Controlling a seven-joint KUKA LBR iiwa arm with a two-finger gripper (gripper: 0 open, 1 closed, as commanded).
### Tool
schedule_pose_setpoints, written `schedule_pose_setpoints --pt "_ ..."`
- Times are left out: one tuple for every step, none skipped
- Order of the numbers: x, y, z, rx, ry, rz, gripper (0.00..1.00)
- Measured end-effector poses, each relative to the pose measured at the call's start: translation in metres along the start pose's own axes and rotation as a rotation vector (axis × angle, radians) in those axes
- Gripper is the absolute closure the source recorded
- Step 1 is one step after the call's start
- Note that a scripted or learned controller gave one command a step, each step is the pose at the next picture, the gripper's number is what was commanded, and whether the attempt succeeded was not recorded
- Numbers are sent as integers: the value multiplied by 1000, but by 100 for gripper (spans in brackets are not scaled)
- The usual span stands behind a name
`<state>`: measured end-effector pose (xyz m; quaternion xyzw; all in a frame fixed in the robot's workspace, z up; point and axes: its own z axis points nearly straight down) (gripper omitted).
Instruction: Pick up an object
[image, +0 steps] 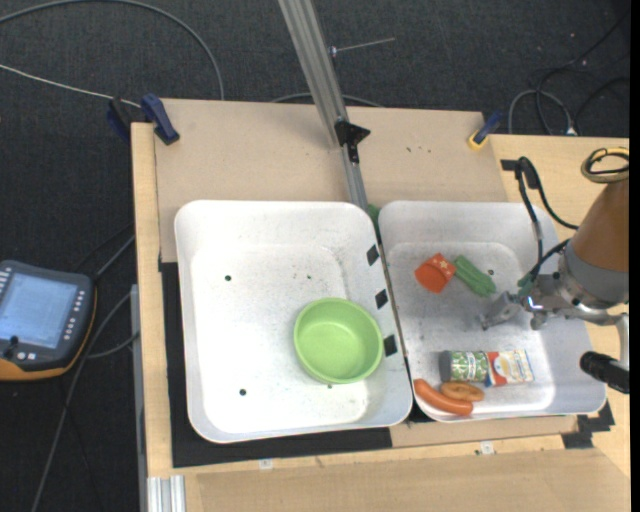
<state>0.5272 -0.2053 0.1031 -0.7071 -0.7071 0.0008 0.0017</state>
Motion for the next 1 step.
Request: schedule_pose_setpoints --pt "0 1 -13 -5 -1 0 100"
